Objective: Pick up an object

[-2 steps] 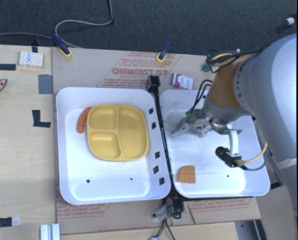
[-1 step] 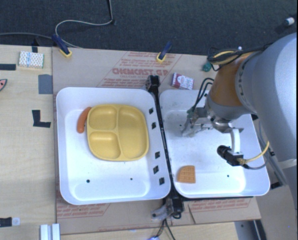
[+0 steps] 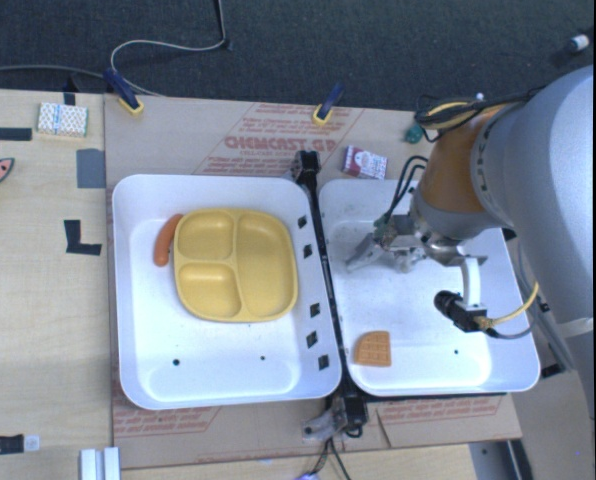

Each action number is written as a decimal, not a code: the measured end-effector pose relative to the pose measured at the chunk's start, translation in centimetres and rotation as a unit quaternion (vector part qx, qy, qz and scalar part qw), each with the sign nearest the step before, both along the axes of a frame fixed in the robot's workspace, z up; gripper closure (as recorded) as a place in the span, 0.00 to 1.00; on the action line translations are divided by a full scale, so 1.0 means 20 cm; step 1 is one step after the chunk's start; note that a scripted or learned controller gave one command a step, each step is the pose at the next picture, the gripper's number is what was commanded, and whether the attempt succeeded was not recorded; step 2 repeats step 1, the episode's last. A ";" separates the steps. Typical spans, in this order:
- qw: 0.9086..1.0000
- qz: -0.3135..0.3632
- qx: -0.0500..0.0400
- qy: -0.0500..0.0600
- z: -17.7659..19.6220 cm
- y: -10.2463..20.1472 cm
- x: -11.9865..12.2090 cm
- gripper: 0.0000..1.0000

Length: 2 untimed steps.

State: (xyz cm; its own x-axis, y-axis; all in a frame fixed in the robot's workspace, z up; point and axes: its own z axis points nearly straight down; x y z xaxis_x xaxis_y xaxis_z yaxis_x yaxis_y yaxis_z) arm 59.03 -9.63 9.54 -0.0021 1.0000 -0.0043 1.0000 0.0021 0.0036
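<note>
Two white bins, one yellow divided plate, one half-hidden sausage, one waffle, claw state unclear

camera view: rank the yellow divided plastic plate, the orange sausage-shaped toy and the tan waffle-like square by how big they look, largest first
1. Yellow divided plastic plate, by far the largest.
2. Orange sausage-shaped toy and tan waffle-like square: too close to rank; the toy is longer but thinner and partly hidden by the plate's edge.

Arm: grey, enters from right, bulk fills upper right | wrist: orange band above it, bent down and leftward | gripper: low, pointing left, metal jaws slightly parted, nothing visibly between them
</note>
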 end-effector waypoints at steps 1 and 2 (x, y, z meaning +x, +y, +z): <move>1.000 -0.001 0.002 0.002 -0.05 0.01 0.09 0.00; 1.000 -0.001 0.002 0.002 -0.05 0.01 0.09 0.00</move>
